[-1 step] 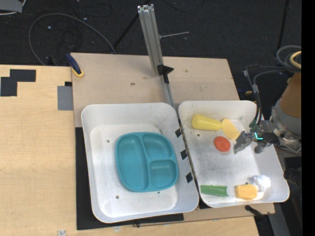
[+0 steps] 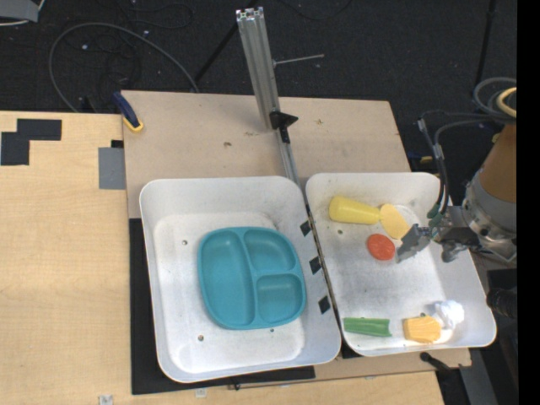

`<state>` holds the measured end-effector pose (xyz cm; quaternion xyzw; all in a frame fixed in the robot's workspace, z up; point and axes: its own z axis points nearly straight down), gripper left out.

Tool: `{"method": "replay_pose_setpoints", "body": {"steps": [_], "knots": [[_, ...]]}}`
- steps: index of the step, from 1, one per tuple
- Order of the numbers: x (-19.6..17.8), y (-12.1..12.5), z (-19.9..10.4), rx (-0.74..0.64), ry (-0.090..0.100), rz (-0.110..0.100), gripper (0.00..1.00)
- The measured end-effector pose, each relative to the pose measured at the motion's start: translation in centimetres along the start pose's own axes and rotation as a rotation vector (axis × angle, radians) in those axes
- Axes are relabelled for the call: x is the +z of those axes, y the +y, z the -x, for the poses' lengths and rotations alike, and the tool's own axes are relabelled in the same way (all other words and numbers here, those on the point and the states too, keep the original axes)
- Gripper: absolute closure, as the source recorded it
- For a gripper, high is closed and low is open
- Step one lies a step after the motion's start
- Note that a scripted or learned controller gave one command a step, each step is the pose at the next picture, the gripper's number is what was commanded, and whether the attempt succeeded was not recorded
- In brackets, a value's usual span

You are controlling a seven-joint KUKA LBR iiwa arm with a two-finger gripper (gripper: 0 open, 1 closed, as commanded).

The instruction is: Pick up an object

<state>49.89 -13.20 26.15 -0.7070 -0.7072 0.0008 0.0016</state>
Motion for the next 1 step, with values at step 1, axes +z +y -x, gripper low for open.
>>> {"method": "replay_pose_setpoints", "body": {"steps": [1], "knots": [[6.01, 0.66, -0.53, 0.000, 0.001, -0.005, 0.00]]}}
